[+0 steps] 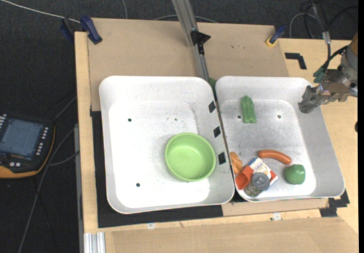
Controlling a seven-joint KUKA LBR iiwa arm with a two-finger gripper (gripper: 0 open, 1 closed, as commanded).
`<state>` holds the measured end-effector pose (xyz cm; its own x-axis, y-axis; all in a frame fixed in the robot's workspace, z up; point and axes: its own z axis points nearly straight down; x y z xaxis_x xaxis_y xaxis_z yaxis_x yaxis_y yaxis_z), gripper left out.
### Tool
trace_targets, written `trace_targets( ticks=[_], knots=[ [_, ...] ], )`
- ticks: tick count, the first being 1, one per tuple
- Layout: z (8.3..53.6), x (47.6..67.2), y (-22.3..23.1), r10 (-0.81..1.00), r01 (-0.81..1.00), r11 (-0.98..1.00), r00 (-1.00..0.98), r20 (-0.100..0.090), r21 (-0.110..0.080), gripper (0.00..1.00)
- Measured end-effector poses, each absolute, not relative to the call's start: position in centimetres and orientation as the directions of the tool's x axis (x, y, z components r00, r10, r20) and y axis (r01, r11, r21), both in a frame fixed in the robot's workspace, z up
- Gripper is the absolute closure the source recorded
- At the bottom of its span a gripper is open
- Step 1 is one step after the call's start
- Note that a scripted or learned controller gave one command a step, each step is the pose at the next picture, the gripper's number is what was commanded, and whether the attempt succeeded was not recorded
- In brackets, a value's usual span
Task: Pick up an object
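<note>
Wooden bench holds two white bins. Right bin [318, 132] contains a green stick [247, 109], sausage [275, 156] and green ball [294, 174], ready for picking. Gripper [310, 100] hovers over its right rim; its grip cannot be judged.

Tan bench [142, 47] on dark carpet [34, 47]

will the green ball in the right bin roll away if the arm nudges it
Probably: the green ball looks round and smooth, so a side push would likely send it rolling. The bin wall and the sausage nearby would likely stop it quickly.
</note>
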<state>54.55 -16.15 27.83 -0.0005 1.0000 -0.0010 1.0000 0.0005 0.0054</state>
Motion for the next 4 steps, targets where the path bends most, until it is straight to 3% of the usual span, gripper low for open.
trace_targets(
  ticks=[3,4],
  knots=[
    [25.7,61.1,-2.5,1.0,1.0,0.004,-0.004,0.001,0.0,1.0],
    [24.1,62.2,2.6,1.0,1.0,0.004,-0.004,0.001,-0.001,1.0]
  ],
)
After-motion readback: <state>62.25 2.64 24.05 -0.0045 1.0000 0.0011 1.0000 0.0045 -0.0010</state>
